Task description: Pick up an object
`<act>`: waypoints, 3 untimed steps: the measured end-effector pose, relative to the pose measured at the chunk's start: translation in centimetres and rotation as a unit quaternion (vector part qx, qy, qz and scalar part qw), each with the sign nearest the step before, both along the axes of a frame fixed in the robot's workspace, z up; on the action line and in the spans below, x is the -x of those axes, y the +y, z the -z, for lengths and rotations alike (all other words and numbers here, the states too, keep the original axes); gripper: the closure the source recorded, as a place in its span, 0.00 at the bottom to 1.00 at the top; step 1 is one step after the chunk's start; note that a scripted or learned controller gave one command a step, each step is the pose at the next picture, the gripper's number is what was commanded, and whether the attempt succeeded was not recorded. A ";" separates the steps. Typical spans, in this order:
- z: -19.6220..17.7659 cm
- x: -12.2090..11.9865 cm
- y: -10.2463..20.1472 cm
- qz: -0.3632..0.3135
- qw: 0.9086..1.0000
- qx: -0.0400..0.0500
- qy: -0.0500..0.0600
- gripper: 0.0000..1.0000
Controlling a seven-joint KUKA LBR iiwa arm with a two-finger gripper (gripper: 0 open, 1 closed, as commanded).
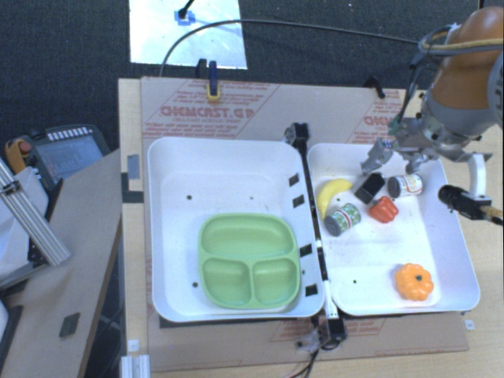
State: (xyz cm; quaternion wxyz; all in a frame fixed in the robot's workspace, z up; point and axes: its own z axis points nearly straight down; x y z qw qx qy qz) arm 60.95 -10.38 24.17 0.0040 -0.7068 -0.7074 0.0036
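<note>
Fingers (396,157) stand spread apart with nothing between them, hanging over the far part of the right bin (457,246), one tip toward the far-left side and the other just above the small white jar (407,184). The cluster of things lies directly beneath and a little nearer the front edge of the surface: a black block (368,187) between the two tips, its long axis running slantwise from near-left to far-right; the white jar on its side just right of it; a red pepper (383,209) touching or almost touching both. A yellow banana (331,194) and a grey can (343,218) lie toward the bin's left wall, and an orange pumpkin (414,281) sits well apart near the front right corner. The black block seems the likeliest target, needing mostly a straight drop. The left bin (173,211) holds a green divided plate (249,260).
</note>
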 end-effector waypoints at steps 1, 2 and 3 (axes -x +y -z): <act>-0.7 -0.2 0.0 -0.001 1.000 0.000 -0.006 0.00; 3.6 0.2 0.4 0.000 1.000 0.000 -0.005 0.00; 9.7 0.4 -0.2 0.000 1.000 0.000 -0.004 0.00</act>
